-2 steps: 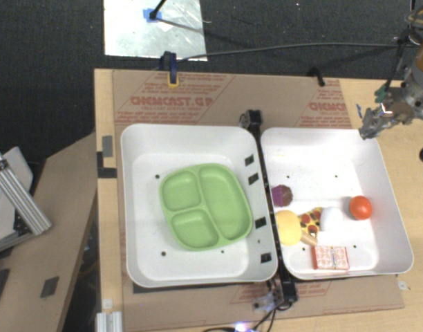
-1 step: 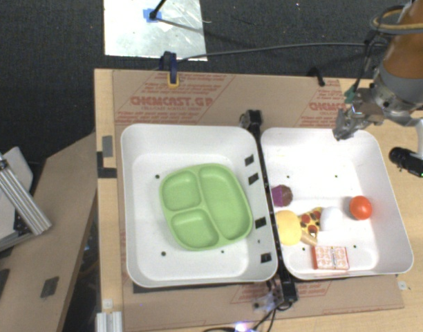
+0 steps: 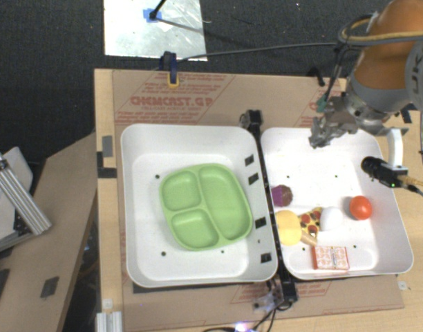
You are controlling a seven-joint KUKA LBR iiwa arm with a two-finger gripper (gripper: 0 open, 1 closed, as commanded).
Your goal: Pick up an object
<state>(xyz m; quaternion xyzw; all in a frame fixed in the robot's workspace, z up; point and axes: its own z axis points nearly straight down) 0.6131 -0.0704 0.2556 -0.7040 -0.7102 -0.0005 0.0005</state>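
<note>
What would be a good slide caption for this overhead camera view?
Robot arm's end effector above the right bin of small items, beside a left bin holding a green divided tray.

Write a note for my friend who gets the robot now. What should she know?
Tool: above the far end of the right bin; I cannot tell whether it is open or shut, and nothing shows in it.
Right bin, near end: purple ball, yellow fruit, white piece, orange ball, red patterned box.
Left bin: green divided tray.
Done: nothing picked up yet.
Left: grab one object and lift it.
</note>
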